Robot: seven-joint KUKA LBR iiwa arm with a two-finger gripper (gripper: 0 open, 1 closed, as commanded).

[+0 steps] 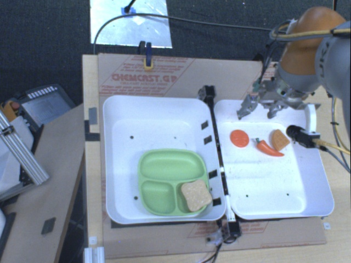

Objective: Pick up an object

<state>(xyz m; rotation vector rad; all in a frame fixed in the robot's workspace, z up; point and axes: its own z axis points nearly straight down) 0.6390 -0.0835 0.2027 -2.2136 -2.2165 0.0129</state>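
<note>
The hand [258,109], its 2 fingers spread and holding nothing, hovers over the far edge of the right bin [274,196], with the orange disc [239,138] lying just below it, toward the camera, beside the chili pepper [270,147].

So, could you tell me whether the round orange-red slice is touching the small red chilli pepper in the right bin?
Apart. The camera view shows bare white bin floor between the round orange-red slice and the red chilli pepper.

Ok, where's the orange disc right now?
The orange disc lies in the right bin, toward its upper left, just left of the red chili pepper.
</note>
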